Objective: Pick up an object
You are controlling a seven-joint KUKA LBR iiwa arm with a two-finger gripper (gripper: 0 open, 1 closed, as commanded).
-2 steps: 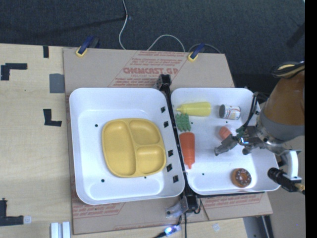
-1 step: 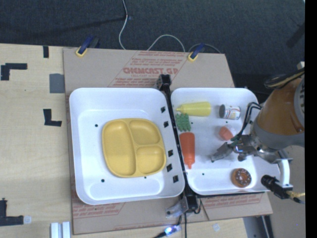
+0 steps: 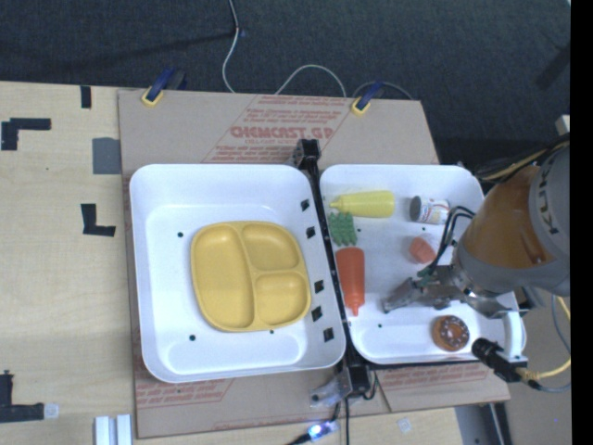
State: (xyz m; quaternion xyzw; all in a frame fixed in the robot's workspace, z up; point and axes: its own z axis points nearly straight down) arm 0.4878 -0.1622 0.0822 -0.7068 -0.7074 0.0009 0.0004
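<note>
- We see the bench (image 3: 56, 276) bearing a cardboard sheet (image 3: 278, 128), and on that the two white bins, which we place against the black divider (image 3: 322, 248) running between them.
- The left bin (image 3: 157, 193) lies left of the divider and holds a yellow sectioned plate (image 3: 248, 274), flat, near the bin's middle.
- The right bin (image 3: 463, 179) lies right of the divider and holds the smaller objects.
- The grey arm with its orange band (image 3: 505, 225) reaches in over the right bin's far side from the divider.
- The gripper (image 3: 400, 297) hangs low in the right bin, right of the divider; its dark fingers look slightly apart, with nothing between them.
- A toy carrot (image 3: 349, 272) lies just beside the divider, green top pointing up the view.
- A yellow corn cob (image 3: 364, 204) lies above the carrot, near the divider.
- A small jar (image 3: 431, 210) lies farther right of the cob.
- A small red piece (image 3: 422, 249) sits above the gripper.
- A round brown speckled piece (image 3: 450, 332) sits at the bin's lower right.
</note>
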